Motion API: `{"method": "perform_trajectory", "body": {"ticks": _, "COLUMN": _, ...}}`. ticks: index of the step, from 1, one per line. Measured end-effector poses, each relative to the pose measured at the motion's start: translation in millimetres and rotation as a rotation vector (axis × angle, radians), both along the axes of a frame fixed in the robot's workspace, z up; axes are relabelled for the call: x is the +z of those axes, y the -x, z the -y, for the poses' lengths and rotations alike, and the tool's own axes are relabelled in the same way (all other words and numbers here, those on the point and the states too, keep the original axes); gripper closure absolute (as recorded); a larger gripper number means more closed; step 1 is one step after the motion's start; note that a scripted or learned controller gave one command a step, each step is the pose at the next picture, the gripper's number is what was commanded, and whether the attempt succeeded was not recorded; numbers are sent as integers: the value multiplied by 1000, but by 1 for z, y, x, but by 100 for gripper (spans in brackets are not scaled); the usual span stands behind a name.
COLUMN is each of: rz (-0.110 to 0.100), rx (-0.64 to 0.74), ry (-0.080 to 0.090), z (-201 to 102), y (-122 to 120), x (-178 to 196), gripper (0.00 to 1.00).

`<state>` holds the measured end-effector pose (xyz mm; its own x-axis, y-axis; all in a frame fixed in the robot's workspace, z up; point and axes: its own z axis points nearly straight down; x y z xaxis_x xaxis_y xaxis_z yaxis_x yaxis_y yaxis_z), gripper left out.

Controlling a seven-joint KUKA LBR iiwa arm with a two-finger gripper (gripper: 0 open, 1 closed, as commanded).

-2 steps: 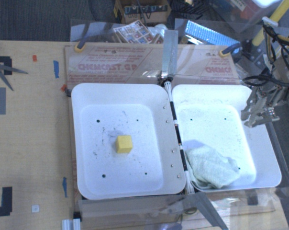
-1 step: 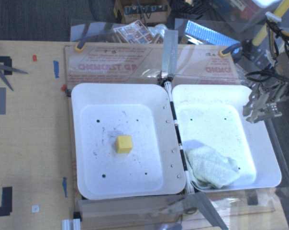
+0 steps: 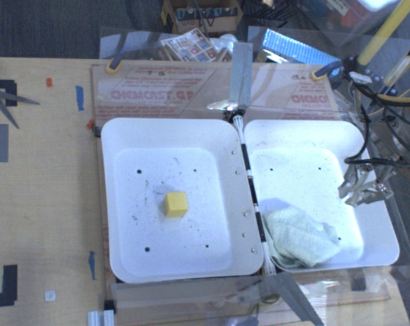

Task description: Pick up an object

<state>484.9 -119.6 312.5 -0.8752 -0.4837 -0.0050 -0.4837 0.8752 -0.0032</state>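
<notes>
A small yellow cube (image 3: 176,204) lies near the middle of the left bin (image 3: 123,141). A crumpled pale cloth (image 3: 300,236) rests at the front left of the right bin (image 3: 307,138). My gripper (image 3: 358,189) hovers at the right bin's right side, above its floor, well to the right of the cloth and slightly behind it. Nothing is seen in its grasp. The arm behind it is mostly out of frame, with black cables trailing from it.
A metal divider strip (image 3: 249,182) joins the two bins. Clear plastic sheeting and a board (image 3: 191,87) stand behind them. Cables and a yellow bar (image 3: 388,29) crowd the far right. The wooden bench (image 3: 35,202) stretches left of the bins.
</notes>
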Motion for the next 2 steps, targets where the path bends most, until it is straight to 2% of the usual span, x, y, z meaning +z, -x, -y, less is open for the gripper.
{"method": "perform_trajectory", "body": {"ticks": 1, "rz": 5, "rx": 223, "ry": 1, "z": -28, "y": -13, "x": 42, "gripper": 100}}
{"method": "perform_trajectory", "body": {"ticks": 2, "rz": -2, "rx": 636, "ry": 1, "z": 4, "y": -46, "x": -146, "gripper": 100}}
